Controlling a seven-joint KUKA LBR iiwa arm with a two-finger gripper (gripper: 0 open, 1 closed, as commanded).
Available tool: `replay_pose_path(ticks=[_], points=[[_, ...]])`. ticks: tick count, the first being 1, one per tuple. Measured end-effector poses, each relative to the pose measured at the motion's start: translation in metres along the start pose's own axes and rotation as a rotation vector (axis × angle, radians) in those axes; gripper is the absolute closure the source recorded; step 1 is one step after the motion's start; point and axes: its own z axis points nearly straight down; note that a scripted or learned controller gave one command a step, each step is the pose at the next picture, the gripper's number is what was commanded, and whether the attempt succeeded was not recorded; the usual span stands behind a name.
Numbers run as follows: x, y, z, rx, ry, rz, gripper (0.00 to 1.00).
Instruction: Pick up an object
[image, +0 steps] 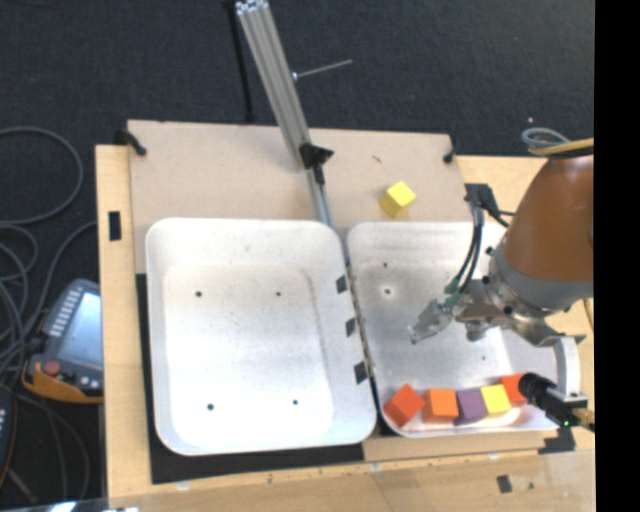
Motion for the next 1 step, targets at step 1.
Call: replay_pose_path(ticks=[1], points=[[0.0531,0.0068,-0.0552,-0.005,0.001,-0.008,0.00]])
